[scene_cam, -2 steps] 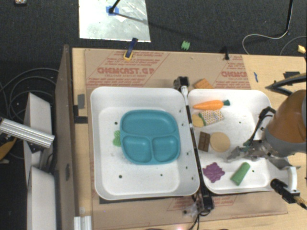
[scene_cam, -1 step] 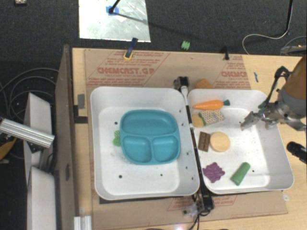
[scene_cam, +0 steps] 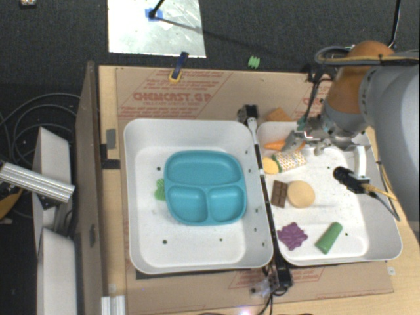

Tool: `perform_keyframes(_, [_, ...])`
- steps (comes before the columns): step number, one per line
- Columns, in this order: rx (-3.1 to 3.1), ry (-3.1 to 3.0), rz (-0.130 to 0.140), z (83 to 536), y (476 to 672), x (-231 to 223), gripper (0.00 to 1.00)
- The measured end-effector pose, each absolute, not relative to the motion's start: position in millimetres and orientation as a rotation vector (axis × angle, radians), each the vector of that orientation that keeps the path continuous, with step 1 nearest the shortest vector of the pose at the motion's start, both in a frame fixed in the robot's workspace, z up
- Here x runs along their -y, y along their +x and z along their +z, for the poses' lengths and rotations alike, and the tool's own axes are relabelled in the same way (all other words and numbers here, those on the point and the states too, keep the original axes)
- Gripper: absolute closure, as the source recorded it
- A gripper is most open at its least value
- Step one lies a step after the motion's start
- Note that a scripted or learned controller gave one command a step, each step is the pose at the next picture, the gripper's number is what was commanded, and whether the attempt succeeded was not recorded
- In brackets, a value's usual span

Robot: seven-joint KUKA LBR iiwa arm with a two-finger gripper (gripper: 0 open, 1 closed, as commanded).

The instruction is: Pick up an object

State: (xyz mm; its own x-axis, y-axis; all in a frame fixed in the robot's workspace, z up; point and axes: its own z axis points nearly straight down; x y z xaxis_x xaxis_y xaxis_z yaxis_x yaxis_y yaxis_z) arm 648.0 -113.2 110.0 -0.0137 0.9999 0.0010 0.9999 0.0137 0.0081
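gripper [scene_cam: 303, 138] is seen at the upper right of the frame, over the corn cob [scene_cam: 291, 161]; its opening cannot be told; a straight descent is advised.

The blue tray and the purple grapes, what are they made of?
The blue tray looks like moulded plastic: one even colour, smooth rounded dividers, a soft matte sheen. The purple grapes seem to be a toy bunch, probably plastic or rubber: flat uniform purple with lumpy moulded bumps. Which of the two, I cannot tell.
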Motion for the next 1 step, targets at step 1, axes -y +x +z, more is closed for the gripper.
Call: perform_keyframes(1, [-2.233,2.224,-0.025,86.7,666.7,93.9,0.00])
